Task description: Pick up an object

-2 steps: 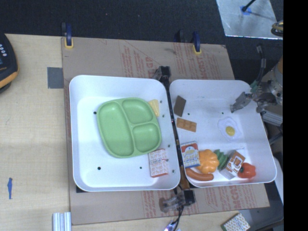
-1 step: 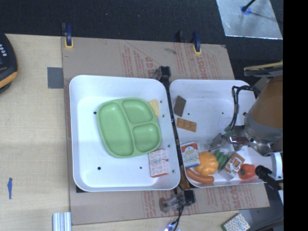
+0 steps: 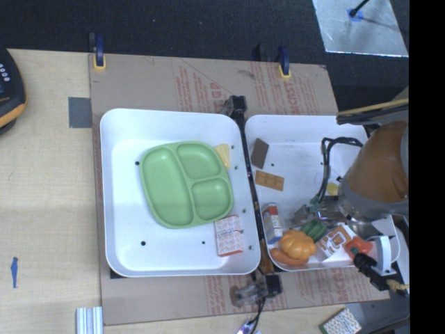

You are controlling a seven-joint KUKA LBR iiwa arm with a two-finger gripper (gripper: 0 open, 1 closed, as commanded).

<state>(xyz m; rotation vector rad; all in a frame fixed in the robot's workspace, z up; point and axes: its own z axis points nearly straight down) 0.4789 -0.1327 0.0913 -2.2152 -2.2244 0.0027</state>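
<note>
My gripper (image 3: 314, 216) hangs low over the front of the right bin (image 3: 299, 134), under the arm's orange band (image 3: 381, 164). It is right above a small green item (image 3: 314, 229). Beside that lie a yellow-orange pepper (image 3: 295, 244), a reddish sausage (image 3: 284, 258) and a white and red carton (image 3: 336, 245). A small tube (image 3: 270, 221) lies by the bin's left wall. Further back in that bin are a tan cracker (image 3: 269, 180) and a dark grey tile (image 3: 259, 153). I see nothing held between the gripper's tips.
The left bin (image 3: 118, 249) holds a green divided plate (image 3: 188, 183), a yellow piece (image 3: 222, 156) at its back edge and a pink and white packet (image 3: 228, 235) at the front. A black cable (image 3: 332, 148) loops beside the arm.
</note>
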